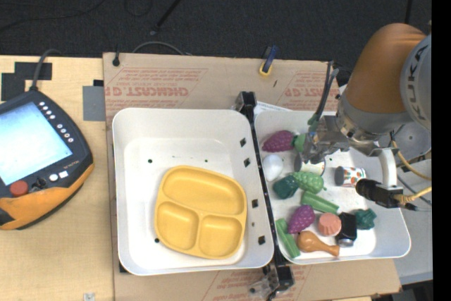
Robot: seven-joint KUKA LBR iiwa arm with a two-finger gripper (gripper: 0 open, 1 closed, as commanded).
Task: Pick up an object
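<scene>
Two shallow white bins sit side by side on a cardboard sheet across the middle of the frame. Left bin [134, 151]: holds one yellow divided tray [201, 211], three compartments, lying flat toward the bin's lower right. Right bin [394, 240]: holds a crowd of small toy foods. Listed from the top: a purple grape bunch [279, 142] near the upper left corner; a white rounded piece [272, 166] just below it; a dark green leafy piece [285, 187]; a bumpy green piece [309, 181] beside it; a long green pod [320, 203]; a second purple bunch [301, 218]; a green strip [285, 237] along the left wall; a pink round piece [329, 224]; a tan drumstick shape [315, 243] at the bottom; a dark teal piece [365, 218]; a small white and orange item [350, 175] toward the right.

Arm: grey with an orange band, entering from the right of the frame. Gripper [310, 154] is lowered over the upper middle of the right bin, just above the bumpy green piece. Fingers: too dark and too crowded against the toys to tell whether they are apart or together; nothing can be seen between them.

Other items: a tablet-like pendant [39, 151] with an orange base at the far left of the frame; a blue and yellow clamp [268, 61] on the cardboard's upper edge.
</scene>
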